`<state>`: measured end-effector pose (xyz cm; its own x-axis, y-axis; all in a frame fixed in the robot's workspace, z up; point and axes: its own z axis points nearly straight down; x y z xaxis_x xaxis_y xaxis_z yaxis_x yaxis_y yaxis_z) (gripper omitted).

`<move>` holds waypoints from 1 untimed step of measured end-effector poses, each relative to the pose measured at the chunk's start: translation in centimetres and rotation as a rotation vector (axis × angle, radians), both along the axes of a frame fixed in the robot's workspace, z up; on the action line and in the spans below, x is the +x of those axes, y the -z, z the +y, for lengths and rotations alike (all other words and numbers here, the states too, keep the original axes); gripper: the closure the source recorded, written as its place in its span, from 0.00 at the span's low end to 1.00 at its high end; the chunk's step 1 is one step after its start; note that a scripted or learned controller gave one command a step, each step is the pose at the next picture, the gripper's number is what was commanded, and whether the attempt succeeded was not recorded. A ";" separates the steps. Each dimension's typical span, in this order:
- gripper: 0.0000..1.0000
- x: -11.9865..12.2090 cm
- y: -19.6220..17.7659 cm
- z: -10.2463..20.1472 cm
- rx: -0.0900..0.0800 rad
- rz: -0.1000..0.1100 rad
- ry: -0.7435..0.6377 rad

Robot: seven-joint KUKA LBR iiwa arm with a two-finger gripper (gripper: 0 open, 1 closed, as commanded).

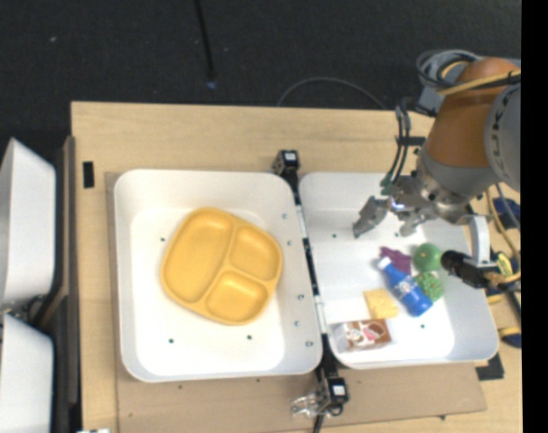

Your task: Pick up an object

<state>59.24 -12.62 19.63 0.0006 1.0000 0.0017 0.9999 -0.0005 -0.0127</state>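
- We are seeing the gripper [390, 221] hanging over the upper middle of the right bin [332, 242]. Its two fingers are spreading wide apart and gripping nothing.
- We are finding the things to pick in a cluster in the lower right part of that bin, just below the gripper.
- In the cluster a purple piece [394, 260] is lying against a blue bottle [409, 293], which is slanting down toward the right.
- Two green pieces are sitting on the right side of the bottle, the upper one [426, 256] closest to the gripper's right finger and the lower one [431, 286] touching the bottle.
- A flat yellow square [380, 303] is lying just left of the bottle's lower end.
- A red and white packet [364, 334] is resting near the bin's lower edge, a little apart from the square. We are noticing print on it but cannot read it.
- The left part of the right bin's floor is lying bare, from its upper left corner down toward the packet.
- In the left bin [138, 332] a yellow divided plate [222, 266] is sitting in the middle, with bare white floor all round it.
- The two bins are meeting along a seam at mid-frame.
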 end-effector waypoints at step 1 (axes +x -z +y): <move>0.00 0.3 -0.8 0.0 -0.002 -0.013 -0.002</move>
